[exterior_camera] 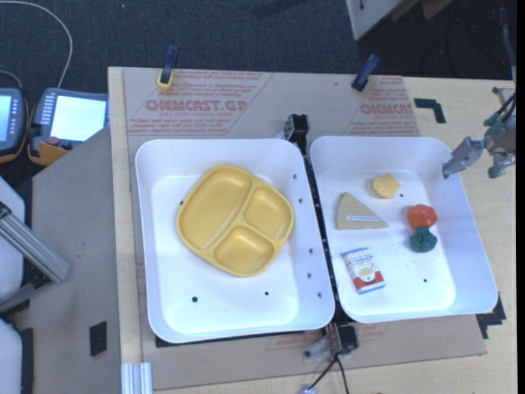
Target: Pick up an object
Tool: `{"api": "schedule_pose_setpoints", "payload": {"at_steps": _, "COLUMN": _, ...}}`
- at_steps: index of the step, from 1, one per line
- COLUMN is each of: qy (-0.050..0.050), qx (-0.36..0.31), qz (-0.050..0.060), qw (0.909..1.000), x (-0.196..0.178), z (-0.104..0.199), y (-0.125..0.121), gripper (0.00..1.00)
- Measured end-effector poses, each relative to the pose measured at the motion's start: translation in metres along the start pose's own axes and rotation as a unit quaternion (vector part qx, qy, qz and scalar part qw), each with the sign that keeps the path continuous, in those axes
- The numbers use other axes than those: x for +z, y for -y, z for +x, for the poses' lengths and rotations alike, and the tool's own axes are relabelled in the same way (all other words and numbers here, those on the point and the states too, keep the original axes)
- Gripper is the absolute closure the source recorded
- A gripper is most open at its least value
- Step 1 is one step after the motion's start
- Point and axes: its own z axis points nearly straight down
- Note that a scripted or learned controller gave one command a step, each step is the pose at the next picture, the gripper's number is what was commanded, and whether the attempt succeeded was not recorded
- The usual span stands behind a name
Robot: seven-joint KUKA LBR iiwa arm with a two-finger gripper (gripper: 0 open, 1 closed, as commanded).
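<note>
The right bin (459, 290) holds a small yellow lump (385, 186), a tan wedge (357, 213), a red piece (422, 216), a dark green piece (423, 240) touching it from below, and a small red-and-white carton (363, 270). My gripper (477, 165) hovers at the far right, over that bin's back right corner. It is open with nothing between its fingers. It stands to the right of the yellow lump and beyond the red piece, apart from both.
A yellow three-compartment plate (235, 218) lies in the left bin (164, 302). Two clamps, one yellow-blue (167, 68) and one blue (366, 71), grip the board's far edge. A screen (74, 117) sits off the bench at the left.
</note>
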Motion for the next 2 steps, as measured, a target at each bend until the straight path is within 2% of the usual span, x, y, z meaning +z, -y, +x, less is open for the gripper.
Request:
{"api": "schedule_pose_setpoints", "payload": {"at_steps": 1, "qy": 0.002, "qx": -0.002, "qz": -0.007, "qw": 1.0000, "x": -0.008, "z": 0.001, "y": -0.002, "gripper": 0.00}}
{"api": "schedule_pose_setpoints", "payload": {"at_steps": 2, "qy": 0.001, "qx": -0.002, "qz": -0.004, "qw": 1.0000, "x": 0.037, "z": 0.000, "y": -0.009, "gripper": 0.00}}
